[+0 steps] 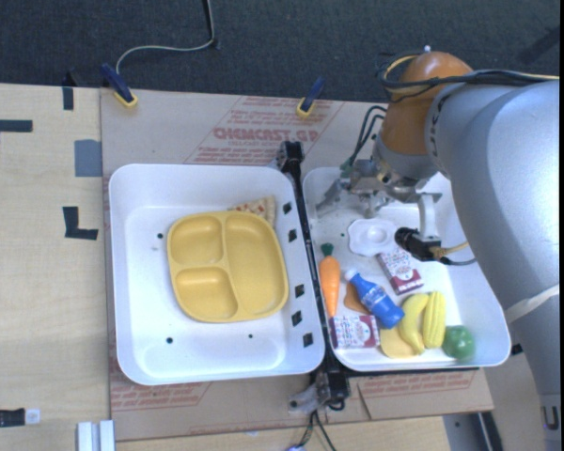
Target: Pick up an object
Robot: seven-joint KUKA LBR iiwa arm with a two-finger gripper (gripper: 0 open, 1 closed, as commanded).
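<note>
My gripper (355,190) hangs over the far end of the right bin (493,301), just beyond a white round lid-like piece (368,236). Nothing is visibly held. In the near half of that bin lie an orange carrot (330,285), a blue bottle (376,299), a red-and-white carton (399,271), a second small carton (354,331), a yellow banana (409,332), a yellow corn cob (434,318) and a green fruit (459,343). The arm's grey body covers the bin's right side.
The left bin (132,252) holds a yellow divided plate (227,264) with a flat toast-like slice (259,207) behind it. A black clip rail (296,224) runs between the bins. Cables trail from the wrist (423,238).
</note>
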